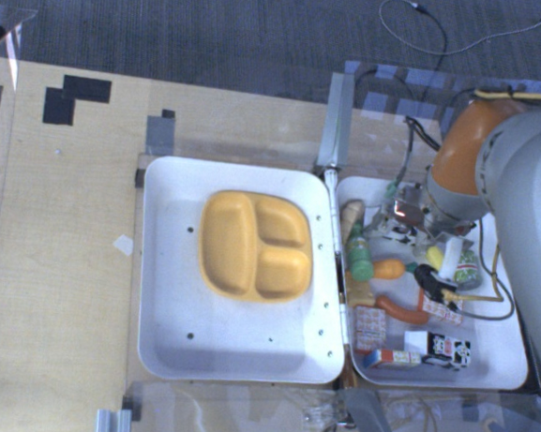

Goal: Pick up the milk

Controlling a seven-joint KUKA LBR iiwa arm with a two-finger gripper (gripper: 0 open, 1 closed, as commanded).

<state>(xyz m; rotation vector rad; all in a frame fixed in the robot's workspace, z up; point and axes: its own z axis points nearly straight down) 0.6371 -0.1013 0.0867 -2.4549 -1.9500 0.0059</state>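
Near the front edge of the right bin (511,368) I see the milk (448,348), a small white carton with black cow patches, lying on its side. Just left of it, touching or nearly so, lies a tube (392,358) with a red and blue end, and behind that a small reddish packet (369,326). A sausage (401,311) lies just behind the milk, with a carrot (389,268) further back. Along the bin's left wall I make out a green bottle (359,261) and a tan bread stick (351,216) behind it. A white and green packet (464,263) lies toward the right side.

My tool (404,222) is at the back of this bin, well apart from the milk, down among the items there. I cannot tell how its tips stand, because the wrist hides them. Something with cow patches (403,233) sits right under it, though I cannot tell what it is. The arm (528,176) comes in from the right, its orange band above the wrist.

The left bin (166,277) holds a yellow tray (254,245) with three compartments. Both bins rest on the pale wooden worktop (59,267).
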